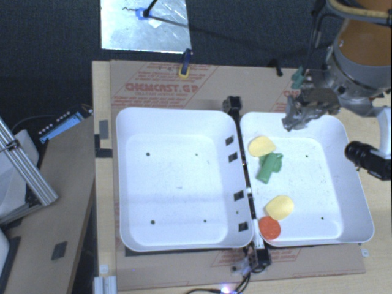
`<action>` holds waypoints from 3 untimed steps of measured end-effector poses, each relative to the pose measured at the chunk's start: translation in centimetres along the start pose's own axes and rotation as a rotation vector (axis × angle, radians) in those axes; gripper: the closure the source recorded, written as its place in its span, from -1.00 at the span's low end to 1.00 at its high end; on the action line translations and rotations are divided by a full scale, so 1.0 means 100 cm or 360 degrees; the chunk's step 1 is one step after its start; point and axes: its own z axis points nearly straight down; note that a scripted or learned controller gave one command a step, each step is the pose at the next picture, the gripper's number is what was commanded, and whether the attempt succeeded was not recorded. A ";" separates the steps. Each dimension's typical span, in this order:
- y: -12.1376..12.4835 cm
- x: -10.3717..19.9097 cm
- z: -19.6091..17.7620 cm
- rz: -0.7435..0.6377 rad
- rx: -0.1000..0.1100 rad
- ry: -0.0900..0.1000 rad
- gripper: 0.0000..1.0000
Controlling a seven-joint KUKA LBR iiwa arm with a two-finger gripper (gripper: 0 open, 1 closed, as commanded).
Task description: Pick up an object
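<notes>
The right bin (343, 182) holds several small objects. A yellow piece (261, 146) lies near its back left, with a green block (269, 167) just in front of it. Nearer the front are a second yellow piece (280, 207) and an orange-red round piece (269, 228) at the front left corner. My gripper (298, 120) hangs above the back edge of the right bin, to the right of the back yellow piece and apart from all the objects. Nothing shows between its fingers.
The left bin (177, 176) lies beside the right one, with a black clip strip (242, 170) along the divide. A black cylinder (366, 158) juts in at the right bin's right rim. Behind the bins lie a shiny metal sheet (144, 17) and a yellow-blue clip (184, 66).
</notes>
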 end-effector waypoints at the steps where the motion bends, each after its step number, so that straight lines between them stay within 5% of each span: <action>1: -0.014 0.048 -0.021 -0.0003 0.0000 0.0002 1.00; 3: -0.012 0.116 -0.065 0.0002 0.0001 0.0002 1.00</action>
